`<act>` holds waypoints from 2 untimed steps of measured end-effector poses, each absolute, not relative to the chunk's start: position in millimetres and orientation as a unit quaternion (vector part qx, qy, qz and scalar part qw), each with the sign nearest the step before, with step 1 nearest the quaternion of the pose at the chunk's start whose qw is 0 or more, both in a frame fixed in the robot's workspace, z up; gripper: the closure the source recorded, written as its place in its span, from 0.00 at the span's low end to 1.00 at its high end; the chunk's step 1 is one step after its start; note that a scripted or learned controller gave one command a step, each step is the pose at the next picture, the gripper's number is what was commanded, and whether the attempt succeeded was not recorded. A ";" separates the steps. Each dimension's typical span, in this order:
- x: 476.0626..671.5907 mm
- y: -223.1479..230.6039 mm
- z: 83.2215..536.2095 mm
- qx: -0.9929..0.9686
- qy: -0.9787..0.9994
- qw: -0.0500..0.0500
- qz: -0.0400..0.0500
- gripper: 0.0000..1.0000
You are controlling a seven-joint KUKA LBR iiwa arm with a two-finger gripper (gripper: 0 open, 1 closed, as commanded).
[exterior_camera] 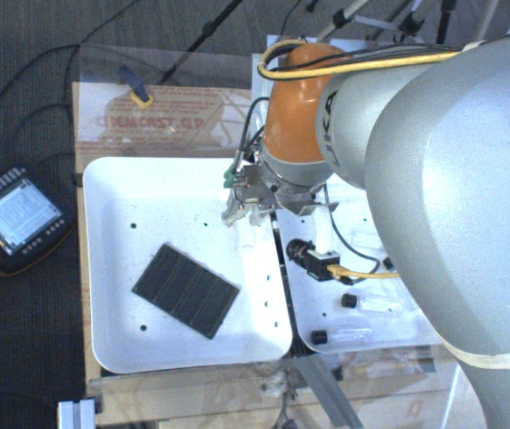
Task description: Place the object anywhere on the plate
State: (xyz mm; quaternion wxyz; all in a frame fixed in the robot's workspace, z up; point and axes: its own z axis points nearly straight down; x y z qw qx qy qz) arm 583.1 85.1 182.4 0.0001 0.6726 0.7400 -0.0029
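1. Grey and smooth, the arm [433, 168] bulks over the right side of the view, with its orange band [297, 105] above the wrist.
2. Its gripper [241, 211] hangs over the upper right part of the left bin [112, 239]; whether the jaws are open or closed on anything cannot be told.
3. Down and left of the gripper, well apart from it, the plate [186, 290] lies flat on the left bin's floor: a dark, ribbed rectangle turned at an angle.
4. Small clear vials with black caps [350, 301] lie in the right bin [362, 329].
5. Both bins are shallow white plastic on a wooden bench [165, 119]; a handheld screen [15, 217] sits on dark carpet at left.
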 end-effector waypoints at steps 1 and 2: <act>657.5 135.9 194.0 0.664 0.748 0.001 -0.002 1.00; 668.7 186.3 274.1 0.461 0.887 0.002 -0.001 1.00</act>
